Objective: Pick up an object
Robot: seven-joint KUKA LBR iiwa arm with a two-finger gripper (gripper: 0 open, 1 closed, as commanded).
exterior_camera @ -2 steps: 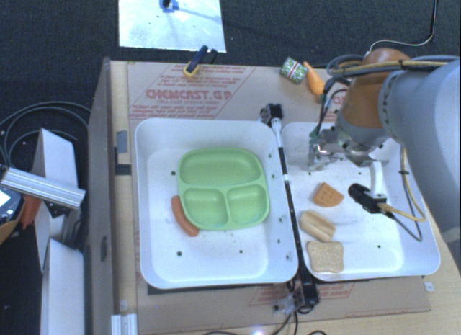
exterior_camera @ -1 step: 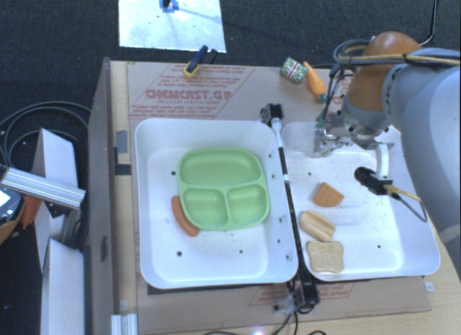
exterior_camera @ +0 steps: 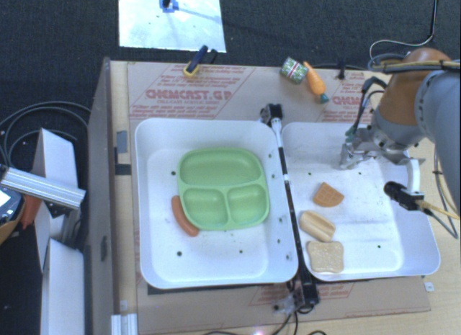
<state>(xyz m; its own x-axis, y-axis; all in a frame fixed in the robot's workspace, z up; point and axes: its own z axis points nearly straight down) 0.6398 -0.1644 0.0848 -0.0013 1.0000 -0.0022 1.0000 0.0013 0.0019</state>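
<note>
Cardboard-topped bench (exterior_camera: pixel 216 92) on dark carpet (exterior_camera: pixel 57 31) — 2 white bins (exterior_camera: pixel 155 204), hand (exterior_camera: pixel 351 155) low in the right one, grip unclear.

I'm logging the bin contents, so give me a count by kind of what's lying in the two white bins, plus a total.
Green divided plate: 1
Orange sausage: 1
Bread-like pieces, tan or orange-brown (): 3
Total: 5

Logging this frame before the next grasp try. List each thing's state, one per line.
pincer: low in the right bin, holding nothing visible
green tray: upright, compartments bare
sausage: lying beside the tray
bread roll: lying loose
toast slice: lying flat
orange wedge: lying flat
</note>
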